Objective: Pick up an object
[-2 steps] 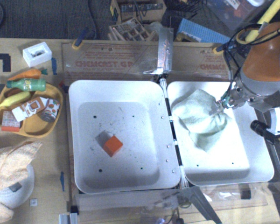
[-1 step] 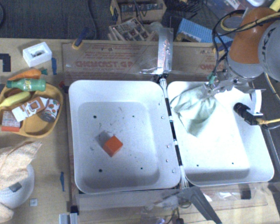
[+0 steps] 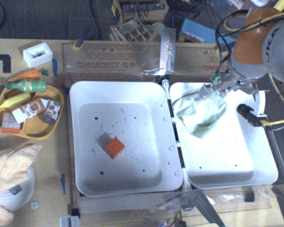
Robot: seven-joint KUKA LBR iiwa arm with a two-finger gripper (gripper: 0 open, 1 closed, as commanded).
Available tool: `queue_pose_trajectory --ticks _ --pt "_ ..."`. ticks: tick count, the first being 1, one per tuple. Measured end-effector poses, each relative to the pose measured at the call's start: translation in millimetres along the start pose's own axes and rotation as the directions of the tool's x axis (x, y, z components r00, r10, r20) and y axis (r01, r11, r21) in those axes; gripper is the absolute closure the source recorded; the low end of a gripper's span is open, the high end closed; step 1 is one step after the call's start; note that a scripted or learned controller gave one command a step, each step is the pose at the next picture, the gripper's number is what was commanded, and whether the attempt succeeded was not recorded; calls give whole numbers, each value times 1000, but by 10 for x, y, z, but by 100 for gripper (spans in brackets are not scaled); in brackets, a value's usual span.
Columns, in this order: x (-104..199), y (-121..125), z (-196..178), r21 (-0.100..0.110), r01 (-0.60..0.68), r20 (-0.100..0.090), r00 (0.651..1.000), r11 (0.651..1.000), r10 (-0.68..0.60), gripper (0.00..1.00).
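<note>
Gripper [image 3: 214,85] sits over the far part of the right bin [image 3: 236,174], at the far-right corner of a clear, crumpled bag [image 3: 202,111]. The bag spreads from there toward the near left, across the bin's far-left quarter. One thin edge trails to the bin's left wall.

Gripper state: cannot tell. Its tip is lost against the bag's glare and folds, so a grasp is not confirmed.

Other candidate: orange block [image 3: 115,148], near the middle of the left bin [image 3: 132,122], well apart from the gripper.

Step in hand, as judged: secure the bag and lift it.

Notes for doing it well:
- Take a bunched fold, not a single flat layer, since thin film is likely to slip out.
- Close fully before any rise.
- Lift straight up and slowly. The bag is limp, so most of it will hang below the hold and drag.
- Watch the trailing edge at the left wall, as it may snag on the rim between the bins.
- Count the pick done only when the whole bag is off the floor.
- If the film slips, the block is the firmer target.
</note>
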State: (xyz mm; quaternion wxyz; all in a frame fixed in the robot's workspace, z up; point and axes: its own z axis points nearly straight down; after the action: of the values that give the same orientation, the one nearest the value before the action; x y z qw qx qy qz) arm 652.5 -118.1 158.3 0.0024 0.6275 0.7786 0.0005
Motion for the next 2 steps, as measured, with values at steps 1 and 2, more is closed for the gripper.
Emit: queue_pose_trajectory --ticks 1,2 --pt "177 -256 678 -6 -123 1 992 992 123 0" --pt "177 -256 678 -6 -123 1 992 992 123 0"
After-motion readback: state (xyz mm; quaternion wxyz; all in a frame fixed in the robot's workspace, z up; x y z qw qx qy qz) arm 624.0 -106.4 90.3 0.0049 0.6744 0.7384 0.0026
